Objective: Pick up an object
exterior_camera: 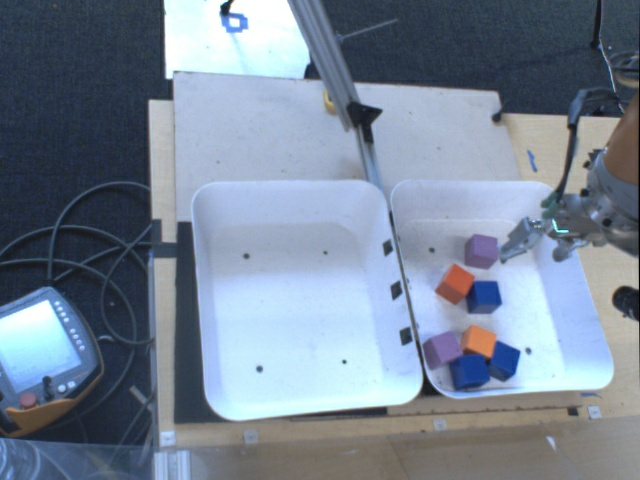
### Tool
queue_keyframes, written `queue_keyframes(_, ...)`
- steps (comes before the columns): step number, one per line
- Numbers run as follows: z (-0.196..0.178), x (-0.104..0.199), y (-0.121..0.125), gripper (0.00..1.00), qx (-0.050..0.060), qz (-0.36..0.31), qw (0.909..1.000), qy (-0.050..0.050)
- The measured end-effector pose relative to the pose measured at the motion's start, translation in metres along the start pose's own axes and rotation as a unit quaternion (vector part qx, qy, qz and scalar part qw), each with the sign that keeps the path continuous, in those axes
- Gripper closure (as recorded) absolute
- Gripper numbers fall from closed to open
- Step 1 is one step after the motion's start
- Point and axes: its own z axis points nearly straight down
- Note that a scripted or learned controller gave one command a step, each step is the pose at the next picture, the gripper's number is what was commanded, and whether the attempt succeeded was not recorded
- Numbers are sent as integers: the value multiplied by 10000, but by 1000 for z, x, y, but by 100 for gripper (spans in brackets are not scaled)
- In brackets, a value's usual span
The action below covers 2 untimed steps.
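The gripper [528, 236] hangs over the right bin [590, 318], near its right wall, fingers spread a little with nothing between them. Just to its left lies a purple cube [481, 250]. Below that sit an orange cube [455, 283] and a blue cube [484, 296], touching. More cubes cluster at the near edge. The left bin [290, 298] lies beside it on the tabletop [260, 118].
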Motion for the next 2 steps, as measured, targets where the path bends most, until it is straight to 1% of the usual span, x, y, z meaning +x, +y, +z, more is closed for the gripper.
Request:
queue_keyframes(1, -2, 0, 1, 0, -21, 8, 10000, -4)
queue_keyframes(2, 58, -6, -3, 0, 8, 20, 10000, -2)
